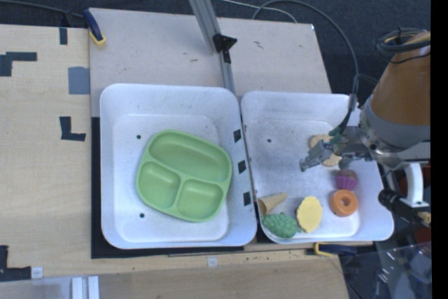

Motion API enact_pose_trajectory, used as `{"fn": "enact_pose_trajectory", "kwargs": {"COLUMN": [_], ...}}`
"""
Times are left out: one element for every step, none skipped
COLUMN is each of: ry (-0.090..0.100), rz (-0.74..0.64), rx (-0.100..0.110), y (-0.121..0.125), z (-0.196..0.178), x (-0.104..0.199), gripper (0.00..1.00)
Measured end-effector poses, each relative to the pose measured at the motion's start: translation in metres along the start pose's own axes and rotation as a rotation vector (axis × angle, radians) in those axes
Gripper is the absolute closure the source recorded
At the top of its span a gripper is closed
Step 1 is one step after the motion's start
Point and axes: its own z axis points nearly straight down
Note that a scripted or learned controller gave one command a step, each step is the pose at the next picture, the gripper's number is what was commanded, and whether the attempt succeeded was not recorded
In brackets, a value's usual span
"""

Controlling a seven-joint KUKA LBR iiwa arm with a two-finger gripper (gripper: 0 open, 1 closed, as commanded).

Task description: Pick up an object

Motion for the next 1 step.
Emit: {"fn": "enact_pose_trajectory", "kwargs": {"ry": [0.000], "rz": [0.000], "rx": [0.000], "y": [0.0000], "z": [0.0000], "x": [0.0000], "gripper": [0.00]}}
